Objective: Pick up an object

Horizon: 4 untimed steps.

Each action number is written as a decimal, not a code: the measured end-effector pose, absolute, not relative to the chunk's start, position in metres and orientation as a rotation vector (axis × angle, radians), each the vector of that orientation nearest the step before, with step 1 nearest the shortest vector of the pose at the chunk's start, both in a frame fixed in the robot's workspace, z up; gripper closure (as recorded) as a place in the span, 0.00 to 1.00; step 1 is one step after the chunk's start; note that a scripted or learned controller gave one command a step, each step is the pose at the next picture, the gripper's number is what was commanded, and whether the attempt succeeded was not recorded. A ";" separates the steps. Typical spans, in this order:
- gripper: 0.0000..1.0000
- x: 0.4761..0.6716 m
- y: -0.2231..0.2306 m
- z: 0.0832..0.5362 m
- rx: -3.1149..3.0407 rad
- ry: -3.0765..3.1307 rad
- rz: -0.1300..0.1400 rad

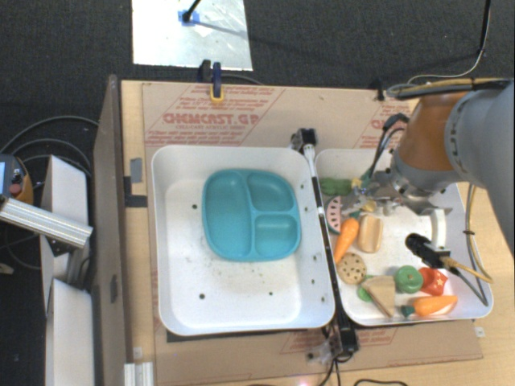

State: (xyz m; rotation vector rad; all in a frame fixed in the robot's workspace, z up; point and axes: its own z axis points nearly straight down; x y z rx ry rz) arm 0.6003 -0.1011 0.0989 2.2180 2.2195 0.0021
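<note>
- A grey robot arm (475, 135) with an orange band (422, 131) above its wrist reaches in from the right, bent down over the right bin (475, 316).
- Its gripper (372, 193) hangs low near that bin's rear left corner, just above the toy food. Whether the fingers are open or shut cannot be told, and nothing can be seen between them.
- Toy food fills the right bin: a carrot (347, 238) and a tan bread roll (369, 234) lie side by side just in front of the gripper. A cookie (352, 269) lies near the left wall.
- A red and green vegetable (422, 280) and an orange piece (435, 304) sit toward the front right corner.
- The left bin (185, 296) holds a teal divided plate (250, 215) near its centre.
- Both bins rest on a cardboard sheet (241, 111) atop the bench, with dark floor (56, 47) beyond.
</note>
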 end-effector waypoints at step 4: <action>0.00 0.572 -0.130 0.082 2.224 2.222 -0.004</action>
